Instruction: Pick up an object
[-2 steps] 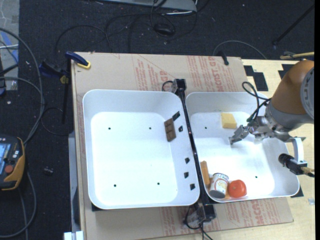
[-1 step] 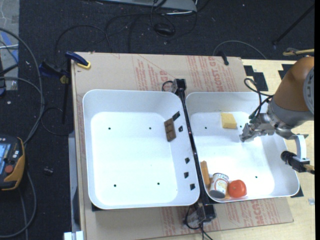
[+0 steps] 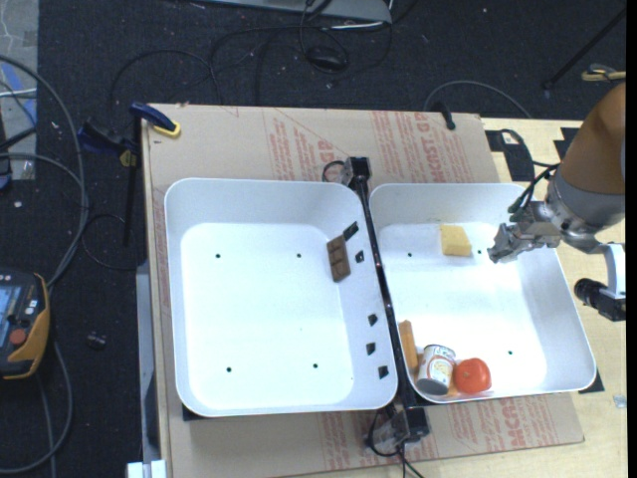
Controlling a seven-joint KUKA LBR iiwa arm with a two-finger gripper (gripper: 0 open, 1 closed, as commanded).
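Note:
In the right bin a yellow sponge block lies near the back wall. A small can, a red tomato-like ball and an orange stick lie crowded in the front left corner. A brown chocolate-bar piece leans on the right wall of the left bin. My gripper hangs over the back right part of the right bin, just right of the sponge, with nothing visible between its fingers.
The black divider clamp runs between the two bins. Cables and a blue-yellow clamp lie beyond the cardboard at the back left. The arm's body covers the right bin's far right corner.

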